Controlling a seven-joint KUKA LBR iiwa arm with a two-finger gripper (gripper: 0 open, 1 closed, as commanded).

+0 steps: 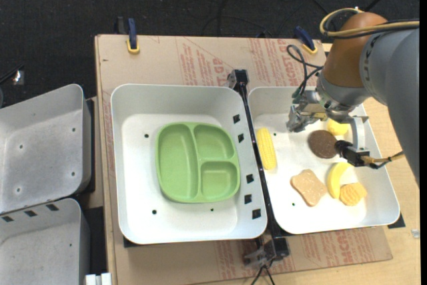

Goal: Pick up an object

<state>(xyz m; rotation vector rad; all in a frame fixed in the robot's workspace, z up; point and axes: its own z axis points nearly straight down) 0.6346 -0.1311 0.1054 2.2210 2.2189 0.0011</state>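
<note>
camera view: we see the gripper [308, 118] low in the right bin [280, 210], can't tell its grip state. brown round piece [322, 143] just beside it, corn cob [267, 148] near, green tray [198, 161] well apart.

Arm: grey KUKA iiwa [393, 60], entering from the right edge of the camera view; thick link slanting down and to the left
Wrist: orange band [347, 53] above the wrist, bent downward; cables looped over its top
Gripper: gripper [303, 118] pointing down, low over the back part of the right-hand bin; metal body seen from above
</note>
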